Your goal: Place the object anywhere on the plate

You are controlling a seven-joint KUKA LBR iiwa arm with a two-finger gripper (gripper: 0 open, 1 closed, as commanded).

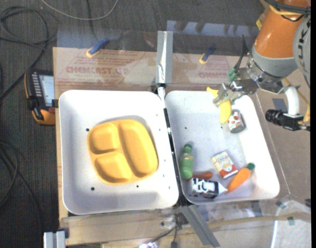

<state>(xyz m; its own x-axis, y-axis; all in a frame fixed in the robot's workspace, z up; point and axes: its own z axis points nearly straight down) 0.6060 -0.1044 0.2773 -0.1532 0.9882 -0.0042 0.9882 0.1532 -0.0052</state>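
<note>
Directly beneath my gripper point(226, 94) lies the banana point(224, 110), touching my fingertips; whether I grip it, I cannot tell. It looks light, smooth, curved: best pinched across its middle. Far off waits the yellow plate point(122, 150).

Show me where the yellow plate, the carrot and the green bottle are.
yellow plate point(123, 151): camera view, on the ridge between its compartments, in the left bin.
carrot point(239, 178): camera view, on its orange body, in the right bin.
green bottle point(186, 162): camera view, on the middle of its body.
</note>
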